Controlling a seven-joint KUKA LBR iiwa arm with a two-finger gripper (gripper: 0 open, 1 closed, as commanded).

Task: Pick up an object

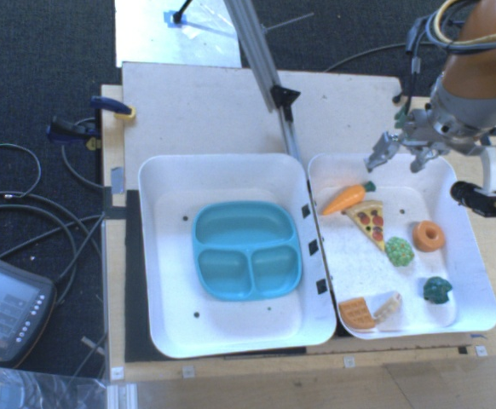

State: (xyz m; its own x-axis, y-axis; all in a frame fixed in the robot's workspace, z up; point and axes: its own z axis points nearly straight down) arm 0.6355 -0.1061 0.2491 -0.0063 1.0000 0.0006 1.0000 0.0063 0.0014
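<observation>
Dark carpet surrounds the tabletop [197, 109] w/ two bins. Hand [404, 155] hangs spread wide, holding nothing, over right bin's [478, 267] far rim. Nearest target: toy carrot [343, 199], just below (prob. light, stiff, slick plastic); grip across its thick middle.

Left bin [158, 254]: you find the divided tray [248, 250] lying at its centre.
Right bin [474, 254]: it sits at 3 o'clock of the left bin, walls touching.
Carrot [344, 199]: at 11 o'clock in your right bin; the pizza slice [369, 221] lies just beside it at 5 o'clock.
Broccoli floret [399, 251]: centre, with the doughnut [428, 236] at its 2 o'clock.
Waffle piece [357, 313]: at 7 o'clock.
Gripper [401, 154]: you see it over the far rim, at 12 o'clock.
</observation>
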